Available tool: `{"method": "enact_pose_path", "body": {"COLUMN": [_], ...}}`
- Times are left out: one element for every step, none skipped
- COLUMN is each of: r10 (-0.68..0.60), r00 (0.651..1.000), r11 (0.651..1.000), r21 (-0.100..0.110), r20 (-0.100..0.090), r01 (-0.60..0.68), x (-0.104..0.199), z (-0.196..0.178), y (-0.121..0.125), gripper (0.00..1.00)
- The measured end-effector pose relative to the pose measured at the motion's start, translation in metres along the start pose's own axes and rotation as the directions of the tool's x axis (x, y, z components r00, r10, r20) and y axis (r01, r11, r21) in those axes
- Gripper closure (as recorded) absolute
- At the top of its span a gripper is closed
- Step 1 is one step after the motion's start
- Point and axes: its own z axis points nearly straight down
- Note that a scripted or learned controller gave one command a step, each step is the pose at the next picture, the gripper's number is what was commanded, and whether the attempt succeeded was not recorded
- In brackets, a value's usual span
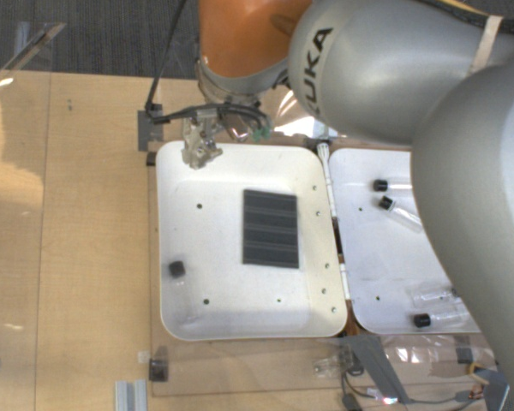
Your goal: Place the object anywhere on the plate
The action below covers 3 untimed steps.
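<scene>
One small dark block [176,269], roughly cube-shaped and matte, lies on the floor of the left bin [182,315] close to its left wall, nearer the bin's near-left corner than its far one. It rests apart from the plate [271,228], a dark grey rectangular slab with crosswise ribs that sits flat in the middle of the same bin, to the block's right and slightly farther back. The gripper [201,148], a small pale metal assembly, hangs over the bin's far-left corner, well apart from the block and on the far side of it along the left wall; whether it is open or closed cannot be told from this angle, and the block is not in its grasp. Above it the arm [360,67] rises steeply toward the camera: a glossy orange band at the wrist, then smooth rounded grey housings marked KUKA that sweep off to the right and cover much of the right bin [360,311]. Both bins are shallow, white, smooth plastic with rounded corners, standing side by side with their walls touching. The right bin holds several small clear tubes with black caps [380,185]. Light wood forms the bench [68,229] beneath them.
</scene>
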Motion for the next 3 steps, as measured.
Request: {"method": "enact_pose_path", "body": {"r10": [0.184,0.16,0.336], "r00": [0.983,0.987,0.942], "r11": [0.983,0.987,0.942], "r21": [0.0,0.001,0.001], "r20": [0.001,0.007,0.0], "r01": [-0.184,-0.16,-0.336], "x": [0.0,-0.001,0.0], "z": [0.018,-0.078,-0.022], "y": [0.0,0.0,0.0], "gripper": [1.0,1.0,1.0]}}
